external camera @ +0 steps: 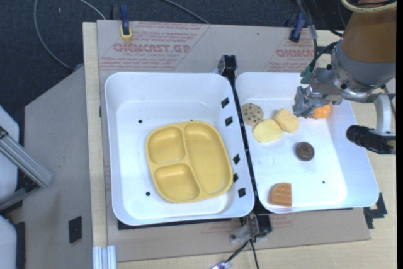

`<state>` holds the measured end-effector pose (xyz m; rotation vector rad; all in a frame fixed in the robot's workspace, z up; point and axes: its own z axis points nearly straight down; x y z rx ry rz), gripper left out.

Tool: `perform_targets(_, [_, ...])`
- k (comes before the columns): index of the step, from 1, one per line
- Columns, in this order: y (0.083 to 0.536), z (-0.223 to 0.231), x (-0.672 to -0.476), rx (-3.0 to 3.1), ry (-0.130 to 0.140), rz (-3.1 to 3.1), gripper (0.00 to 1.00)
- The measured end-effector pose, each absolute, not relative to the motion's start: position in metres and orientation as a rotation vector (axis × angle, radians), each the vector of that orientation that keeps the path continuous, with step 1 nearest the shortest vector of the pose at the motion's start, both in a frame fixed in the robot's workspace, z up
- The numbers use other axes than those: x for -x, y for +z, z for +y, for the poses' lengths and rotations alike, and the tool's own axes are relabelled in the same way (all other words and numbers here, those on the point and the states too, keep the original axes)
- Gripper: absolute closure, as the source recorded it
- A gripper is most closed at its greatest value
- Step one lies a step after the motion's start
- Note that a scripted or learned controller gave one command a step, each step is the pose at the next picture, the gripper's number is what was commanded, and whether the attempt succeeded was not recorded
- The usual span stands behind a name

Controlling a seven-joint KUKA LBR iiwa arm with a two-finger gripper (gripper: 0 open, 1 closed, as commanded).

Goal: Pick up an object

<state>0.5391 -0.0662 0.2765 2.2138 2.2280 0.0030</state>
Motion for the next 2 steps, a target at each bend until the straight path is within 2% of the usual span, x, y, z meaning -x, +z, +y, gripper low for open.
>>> perform_targets(2, [0.241,0.025,-0.601,-2.216,0.003,2.228,1.00])
